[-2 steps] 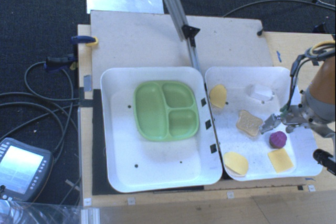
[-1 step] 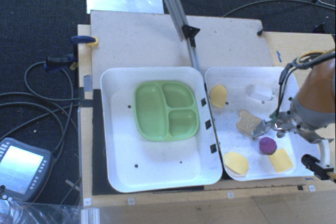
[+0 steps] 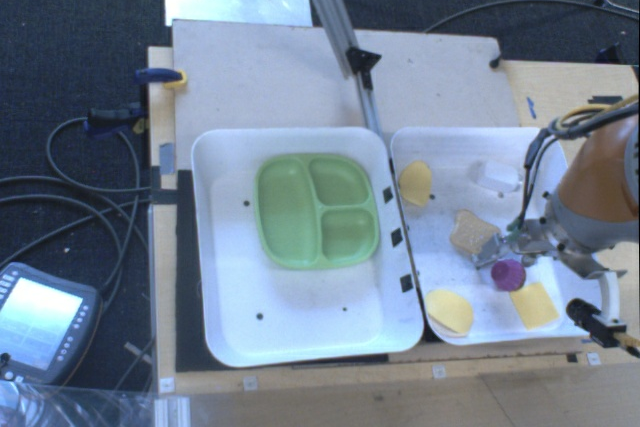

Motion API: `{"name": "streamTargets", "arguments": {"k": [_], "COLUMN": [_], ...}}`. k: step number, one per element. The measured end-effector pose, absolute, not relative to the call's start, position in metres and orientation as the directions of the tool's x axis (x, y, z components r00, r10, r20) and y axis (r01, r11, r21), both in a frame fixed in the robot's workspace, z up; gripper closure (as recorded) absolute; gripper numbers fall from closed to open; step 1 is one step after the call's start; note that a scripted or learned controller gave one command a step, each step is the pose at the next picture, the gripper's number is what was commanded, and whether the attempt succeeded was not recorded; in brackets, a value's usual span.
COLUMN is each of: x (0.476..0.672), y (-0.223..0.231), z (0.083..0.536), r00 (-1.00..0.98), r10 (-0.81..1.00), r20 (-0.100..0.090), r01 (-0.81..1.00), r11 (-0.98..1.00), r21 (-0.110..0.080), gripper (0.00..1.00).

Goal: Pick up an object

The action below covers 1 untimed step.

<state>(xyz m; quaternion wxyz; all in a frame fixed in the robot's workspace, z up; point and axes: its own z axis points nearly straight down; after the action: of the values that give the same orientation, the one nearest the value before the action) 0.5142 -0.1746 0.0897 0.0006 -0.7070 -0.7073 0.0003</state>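
Observation:
The right bin [image 3: 440, 147] holds several small things: a purple ball-like object [image 3: 508, 274], a tan toast-shaped piece [image 3: 470, 232], a yellow square slice [image 3: 535, 305], a yellow chip at the bin's upper left [image 3: 415, 181], another yellow chip at its lower left [image 3: 450, 312], and a clear whitish item [image 3: 495, 177] near the top. My gripper [image 3: 497, 256] comes in from the right and sits low over the bin, between the toast piece and the purple object, touching or almost touching both.
A green three-compartment plate [image 3: 316, 210] lies in the left bin [image 3: 230, 315]. A grey pole [image 3: 330, 0] slants across the back above the divider between the bins. Cables and a teach pendant [image 3: 40, 320] lie off the bench to the left.

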Motion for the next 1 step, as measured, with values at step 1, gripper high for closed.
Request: {"name": "streamTargets", "arguments": {"k": [1], "x": [0.5154], "y": [-0.1749], "z": [0.1015], "r00": [-0.001], "r10": [1.000], "r20": [0.000], "r01": [1.000], "r11": [0.001], "r21": [0.003], "gripper": [1.00]}}
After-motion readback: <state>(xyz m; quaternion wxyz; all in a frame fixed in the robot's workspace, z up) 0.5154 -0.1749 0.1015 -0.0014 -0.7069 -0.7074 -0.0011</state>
